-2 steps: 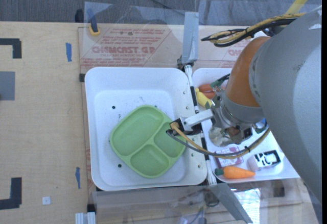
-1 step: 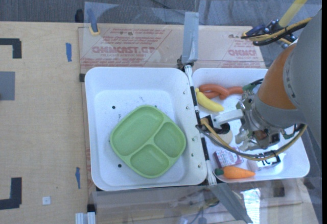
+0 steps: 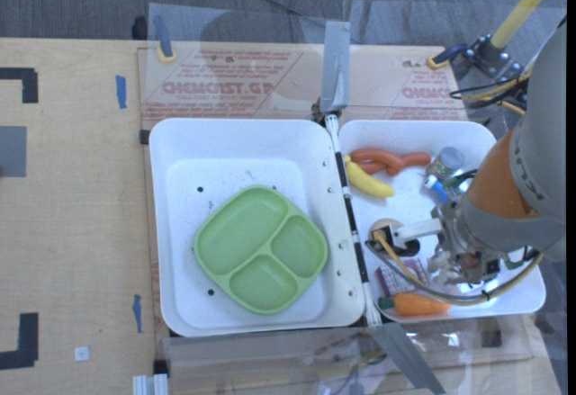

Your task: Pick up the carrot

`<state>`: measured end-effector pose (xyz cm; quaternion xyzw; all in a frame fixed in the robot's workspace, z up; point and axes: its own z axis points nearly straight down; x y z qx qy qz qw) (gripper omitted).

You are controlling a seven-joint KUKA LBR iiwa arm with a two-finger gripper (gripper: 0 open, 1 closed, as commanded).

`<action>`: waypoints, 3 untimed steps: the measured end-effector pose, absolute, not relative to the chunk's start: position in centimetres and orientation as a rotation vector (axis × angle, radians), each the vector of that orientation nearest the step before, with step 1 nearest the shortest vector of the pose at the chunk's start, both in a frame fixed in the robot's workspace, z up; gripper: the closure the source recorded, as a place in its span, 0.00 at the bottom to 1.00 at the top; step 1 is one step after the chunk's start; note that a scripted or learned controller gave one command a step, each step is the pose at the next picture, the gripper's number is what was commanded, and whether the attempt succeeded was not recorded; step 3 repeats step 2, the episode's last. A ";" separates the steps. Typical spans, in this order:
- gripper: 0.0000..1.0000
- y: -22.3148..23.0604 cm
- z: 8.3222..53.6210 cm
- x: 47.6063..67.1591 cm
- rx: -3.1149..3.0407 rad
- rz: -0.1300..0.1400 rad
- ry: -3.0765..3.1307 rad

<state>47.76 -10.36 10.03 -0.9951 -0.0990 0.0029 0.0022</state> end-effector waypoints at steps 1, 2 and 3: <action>1.00 -10.4 10.9 47.7 -3.120 0.014 -0.310; 0.00 -10.3 10.9 47.7 -3.120 0.015 -0.309; 0.00 -10.3 10.9 47.7 -3.120 0.015 -0.309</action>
